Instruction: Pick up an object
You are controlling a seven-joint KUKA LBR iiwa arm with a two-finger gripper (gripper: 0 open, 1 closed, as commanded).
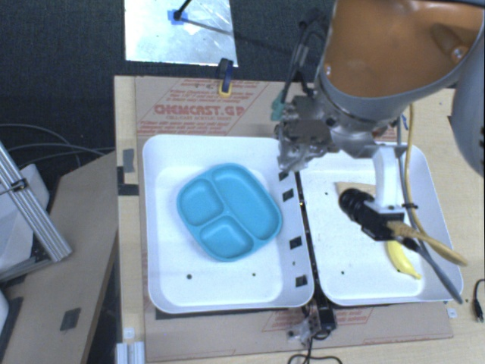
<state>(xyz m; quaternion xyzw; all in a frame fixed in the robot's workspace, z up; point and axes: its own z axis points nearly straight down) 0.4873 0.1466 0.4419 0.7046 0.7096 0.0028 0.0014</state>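
Note:
A blue divided plate (227, 211) lies flat in the middle of the left bin (170, 279). In the right bin (356, 279), a small yellow banana (402, 261) lies near the right wall, partly under the robot's own fittings. A tan flat piece (354, 188) peeks out at the far side of that bin, mostly covered. My gripper (290, 161) hangs over the far end of the divider between the two bins, just past the plate's far right corner. Nothing shows in it.
Both bins rest on a cardboard sheet (197, 108) with red print. A shiny foil sheet (178, 21) lies beyond it on dark cloth. The large orange-banded arm body (394, 44) overhangs the far part of the right bin. An aluminium frame (26, 211) stands at the left.

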